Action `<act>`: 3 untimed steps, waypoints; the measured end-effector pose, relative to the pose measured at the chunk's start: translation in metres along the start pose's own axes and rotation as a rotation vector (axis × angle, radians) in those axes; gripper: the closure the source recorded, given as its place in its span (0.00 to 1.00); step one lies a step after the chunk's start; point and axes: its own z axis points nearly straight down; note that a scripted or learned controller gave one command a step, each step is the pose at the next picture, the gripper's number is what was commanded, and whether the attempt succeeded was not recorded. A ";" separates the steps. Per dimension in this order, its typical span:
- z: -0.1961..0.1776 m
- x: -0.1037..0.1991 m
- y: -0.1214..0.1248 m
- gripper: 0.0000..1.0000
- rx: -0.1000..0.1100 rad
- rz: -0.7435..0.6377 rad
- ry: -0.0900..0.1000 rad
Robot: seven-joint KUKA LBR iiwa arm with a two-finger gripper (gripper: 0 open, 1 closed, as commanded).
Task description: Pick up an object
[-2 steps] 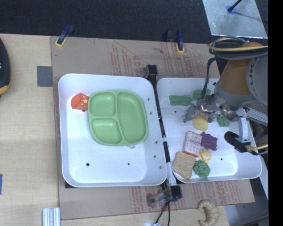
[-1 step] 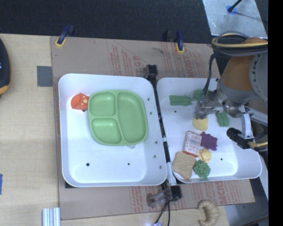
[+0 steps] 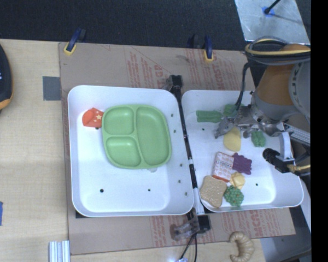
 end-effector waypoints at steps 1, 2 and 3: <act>0.012 0.010 -0.050 0.00 0.004 0.002 0.003; 0.000 0.008 -0.047 1.00 0.000 0.001 0.001; 0.001 0.008 -0.047 0.00 0.000 0.001 0.000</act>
